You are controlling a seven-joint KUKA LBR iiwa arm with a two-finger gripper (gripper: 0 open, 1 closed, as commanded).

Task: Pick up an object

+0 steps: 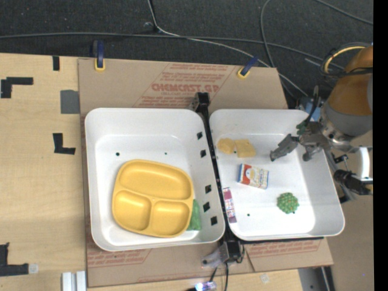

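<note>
The gripper (295, 150) hangs over the right side of the right bin (321, 226), its two dark metal fingers spread wide apart like an inverted V, one tip pointing toward the bin's middle and the other near the right wall. Nothing sits between the fingers; they hold no object, and whether the tips touch the bin floor cannot be told.

In the right bin, a pale yellow, flat, soft-looking piece (236, 147) with a rounded left part and a squarish right part lies left of the gripper, near the back. Just in front of it lies a small flat carton (252, 176), white with red and blue print, slightly tilted. Nearer the front right rests a green, knobbly, rounded thing like a broccoli head (288, 203). A narrow pink-and-white packet (229, 204) lies against the left wall.

The left bin (97, 126) holds a glossy yellow plastic tray (153, 198) with three rounded compartments, and a green thing (194, 217) peeks from beside its right edge. Both bins are smooth white plastic on brown cardboard (176, 83)
</note>
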